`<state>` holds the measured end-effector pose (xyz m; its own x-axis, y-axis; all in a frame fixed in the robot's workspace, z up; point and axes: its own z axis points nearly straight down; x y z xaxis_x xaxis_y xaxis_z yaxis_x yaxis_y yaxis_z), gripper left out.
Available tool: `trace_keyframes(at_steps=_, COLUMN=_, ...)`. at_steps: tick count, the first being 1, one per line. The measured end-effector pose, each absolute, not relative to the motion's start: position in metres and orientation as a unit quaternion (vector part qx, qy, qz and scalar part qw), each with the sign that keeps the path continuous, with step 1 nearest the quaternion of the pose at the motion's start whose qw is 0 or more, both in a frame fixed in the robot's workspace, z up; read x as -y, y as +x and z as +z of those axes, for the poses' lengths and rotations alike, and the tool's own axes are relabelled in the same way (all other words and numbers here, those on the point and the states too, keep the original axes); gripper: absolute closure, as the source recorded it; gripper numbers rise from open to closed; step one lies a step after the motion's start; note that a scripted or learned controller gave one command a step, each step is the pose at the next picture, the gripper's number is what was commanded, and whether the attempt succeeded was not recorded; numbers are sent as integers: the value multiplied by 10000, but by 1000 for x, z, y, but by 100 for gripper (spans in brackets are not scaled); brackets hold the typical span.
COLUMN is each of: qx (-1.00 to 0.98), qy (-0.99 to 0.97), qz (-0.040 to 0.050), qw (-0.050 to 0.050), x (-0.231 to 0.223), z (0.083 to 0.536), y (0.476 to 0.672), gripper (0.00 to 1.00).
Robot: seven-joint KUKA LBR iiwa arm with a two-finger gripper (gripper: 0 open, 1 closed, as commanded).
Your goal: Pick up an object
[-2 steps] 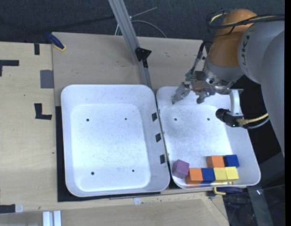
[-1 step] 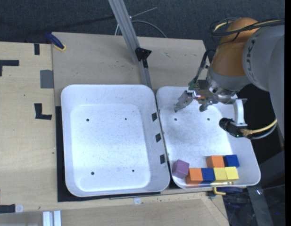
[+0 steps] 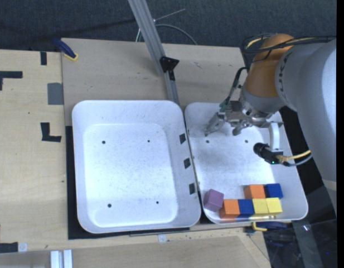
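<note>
1. Over the far end of the right bin, the gripper hangs with its fingers spread apart and nothing between them.
2. Nothing has been picked up yet, by my reading; the whole approach, descent and grasp are left to do.
3. All the candidate objects sit at the near end of that bin, well apart from the gripper: a purple block, an orange block, a blue block, two yellow blocks, with another orange block and another blue block just behind.
4. Together they form a tight cluster whose long axis runs left to right along the near wall; each block alone looks roughly cubic, with no clear long axis.
5. Beside it, the left bin holds no blocks.
</note>
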<state>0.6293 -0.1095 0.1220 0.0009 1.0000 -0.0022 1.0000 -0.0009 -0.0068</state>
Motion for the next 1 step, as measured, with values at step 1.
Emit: trace_keyframes(at_steps=1, qx=7085, qy=-7056, qz=114, qw=79, x=92, z=92, y=678, gripper=0)
